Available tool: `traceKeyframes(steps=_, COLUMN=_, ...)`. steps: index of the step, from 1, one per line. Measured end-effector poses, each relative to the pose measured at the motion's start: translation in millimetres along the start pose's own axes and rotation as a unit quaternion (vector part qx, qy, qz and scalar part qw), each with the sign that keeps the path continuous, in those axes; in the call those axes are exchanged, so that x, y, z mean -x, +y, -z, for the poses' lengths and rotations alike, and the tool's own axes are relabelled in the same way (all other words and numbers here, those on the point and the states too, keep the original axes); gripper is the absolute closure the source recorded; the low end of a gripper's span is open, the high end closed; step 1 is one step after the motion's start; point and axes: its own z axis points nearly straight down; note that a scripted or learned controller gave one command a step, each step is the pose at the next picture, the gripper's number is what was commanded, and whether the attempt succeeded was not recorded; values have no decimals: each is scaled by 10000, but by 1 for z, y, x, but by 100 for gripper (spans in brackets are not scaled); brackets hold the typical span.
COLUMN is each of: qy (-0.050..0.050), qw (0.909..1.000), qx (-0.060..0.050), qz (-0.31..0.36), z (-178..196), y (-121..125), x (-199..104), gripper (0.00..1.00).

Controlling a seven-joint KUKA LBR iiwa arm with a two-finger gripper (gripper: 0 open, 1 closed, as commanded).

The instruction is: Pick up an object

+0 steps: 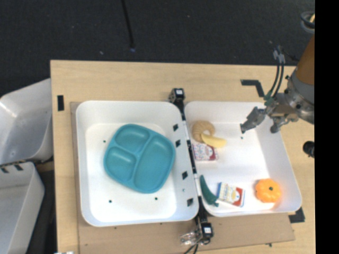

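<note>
The gripper [261, 118] hangs over the far side of the right bin [278, 152] with its two fingers spread apart and nothing between them. The small orange pumpkin [267, 190] sits alone in that bin's near right corner, well apart from the gripper, and it looks light, hard and smooth, so it may slip; pinching it across its round middle seems best. The yellow banana [213, 140] lies by the bin's left wall, touching a brown round thing [202, 129], and looks harder to grab cleanly.
</note>
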Motion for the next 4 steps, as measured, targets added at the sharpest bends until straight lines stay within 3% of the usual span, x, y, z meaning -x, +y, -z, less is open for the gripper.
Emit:
traceKeyframes(steps=1, qy=-11, qw=10000, qx=56, qz=14, z=6, y=2, x=0, gripper=0)
traceKeyframes(steps=4, qy=-12, qw=10000, qx=43, qz=-16, z=-142, y=12, x=-5, gripper=0)
